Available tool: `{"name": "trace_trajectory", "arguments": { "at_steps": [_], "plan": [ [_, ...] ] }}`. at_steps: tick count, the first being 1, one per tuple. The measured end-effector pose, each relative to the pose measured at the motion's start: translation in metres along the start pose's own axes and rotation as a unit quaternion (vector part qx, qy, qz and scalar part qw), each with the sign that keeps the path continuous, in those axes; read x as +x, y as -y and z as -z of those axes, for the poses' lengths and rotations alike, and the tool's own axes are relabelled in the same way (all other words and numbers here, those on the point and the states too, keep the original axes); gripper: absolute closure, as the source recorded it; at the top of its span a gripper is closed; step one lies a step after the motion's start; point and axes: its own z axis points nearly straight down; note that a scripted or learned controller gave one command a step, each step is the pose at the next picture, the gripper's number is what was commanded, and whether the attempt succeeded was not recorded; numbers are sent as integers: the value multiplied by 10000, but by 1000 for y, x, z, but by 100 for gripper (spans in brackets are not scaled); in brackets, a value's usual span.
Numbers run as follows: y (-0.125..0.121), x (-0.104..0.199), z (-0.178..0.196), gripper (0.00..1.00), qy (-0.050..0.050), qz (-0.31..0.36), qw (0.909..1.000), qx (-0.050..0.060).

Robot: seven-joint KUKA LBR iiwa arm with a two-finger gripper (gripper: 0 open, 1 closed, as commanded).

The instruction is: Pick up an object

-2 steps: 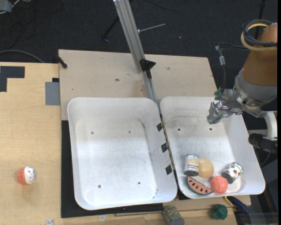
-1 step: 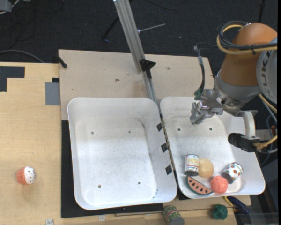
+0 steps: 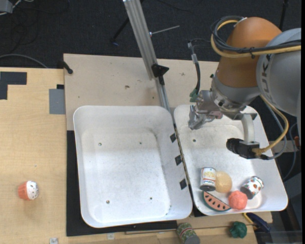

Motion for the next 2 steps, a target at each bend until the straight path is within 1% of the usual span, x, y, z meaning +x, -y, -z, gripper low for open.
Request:
{"name": "trace_trajectory", "arguments": {
  "at_steps": [1,2],
  "plan": [
    [-15,42,-2,100,3,-6,10000,0],
    [-18,88,-7,100,5,-3,10000,2]
  ]
}}
